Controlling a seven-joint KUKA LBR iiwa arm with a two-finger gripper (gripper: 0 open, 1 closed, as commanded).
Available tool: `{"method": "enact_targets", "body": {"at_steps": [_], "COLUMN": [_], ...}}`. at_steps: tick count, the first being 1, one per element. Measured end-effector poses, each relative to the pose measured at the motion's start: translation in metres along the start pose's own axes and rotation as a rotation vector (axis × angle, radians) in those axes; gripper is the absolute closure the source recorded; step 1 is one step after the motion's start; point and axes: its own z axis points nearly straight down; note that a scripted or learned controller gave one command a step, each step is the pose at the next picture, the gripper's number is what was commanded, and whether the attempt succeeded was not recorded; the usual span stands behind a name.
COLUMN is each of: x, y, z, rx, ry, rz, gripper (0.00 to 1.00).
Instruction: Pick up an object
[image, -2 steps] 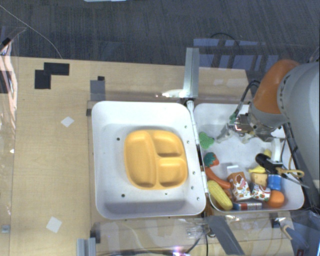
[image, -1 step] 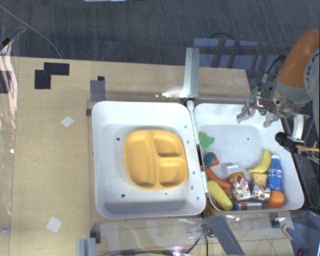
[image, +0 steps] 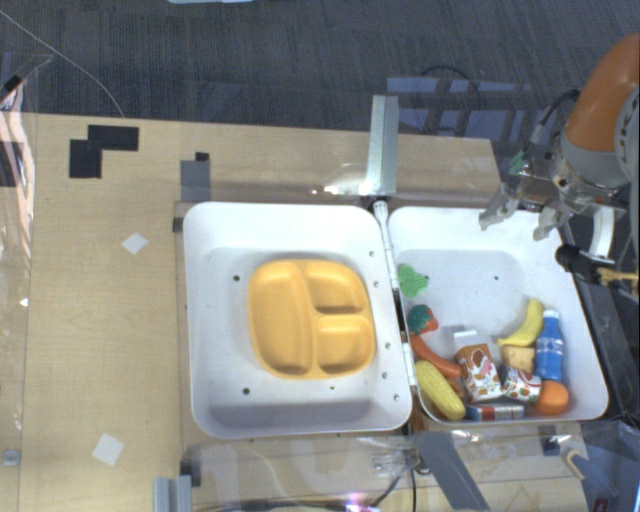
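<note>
My gripper (image: 520, 219) hangs over the back right corner of the right bin (image: 470, 258), open, with nothing between its two fingers (image: 497, 212). The toys lie well in front of it, along the bin's front and right side: a banana (image: 526, 323), a blue bottle (image: 548, 351), a patterned box (image: 478, 370), an ear of corn (image: 440, 390), an orange (image: 553, 398), a carrot (image: 432, 353) and a green leafy piece (image: 411, 279).
The left bin (image: 215, 400) holds a yellow divided plate (image: 308, 317). A metal post (image: 384, 150) stands at the back between the bins. The wooden bench (image: 90, 330) stretches left, with black tape marks (image: 100, 148).
</note>
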Motion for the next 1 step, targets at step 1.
{"method": "enact_targets", "body": {"at_steps": [1], "x": [-0.0397], "y": [0.0257], "z": [0.0866], "rx": [0.011], "ry": [-0.001], "rz": [0.017], "gripper": [0.0]}}
